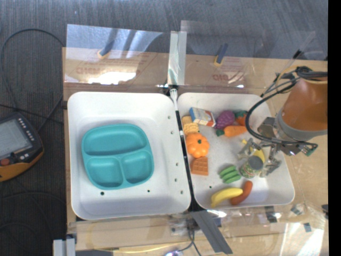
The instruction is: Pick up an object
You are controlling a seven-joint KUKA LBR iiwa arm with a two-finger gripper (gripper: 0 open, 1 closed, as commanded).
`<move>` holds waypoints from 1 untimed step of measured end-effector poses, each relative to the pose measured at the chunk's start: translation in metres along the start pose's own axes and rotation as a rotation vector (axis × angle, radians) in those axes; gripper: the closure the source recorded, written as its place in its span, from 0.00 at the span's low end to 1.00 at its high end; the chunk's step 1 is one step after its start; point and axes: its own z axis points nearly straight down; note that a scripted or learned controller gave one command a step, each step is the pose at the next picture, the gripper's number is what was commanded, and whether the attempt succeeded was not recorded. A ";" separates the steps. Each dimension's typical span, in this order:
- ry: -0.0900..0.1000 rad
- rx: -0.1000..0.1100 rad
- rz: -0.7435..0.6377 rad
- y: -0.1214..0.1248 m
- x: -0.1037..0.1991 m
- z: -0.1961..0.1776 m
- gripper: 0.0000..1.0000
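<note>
- We are seeing two white bins sitting side by side on the desk (309,207): the left bin (80,196) is carrying one teal divided plate (117,155), and the right bin (285,193) is holding the toy food, likely so picks start there
- The hand (256,159) is hanging low over the right bin's right side, near a small greenish item (250,167); we cannot tell its state
- We are counting one pumpkin (196,144), one waffle (200,166), one banana (226,196), one sausage (243,192), one carrot (233,131), one grape bunch (226,118), one green pod (229,173), one small carton (201,116)
</note>
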 end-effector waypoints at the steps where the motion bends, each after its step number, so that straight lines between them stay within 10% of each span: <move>1: 0.008 -0.009 0.150 0.040 -0.030 -0.069 1.00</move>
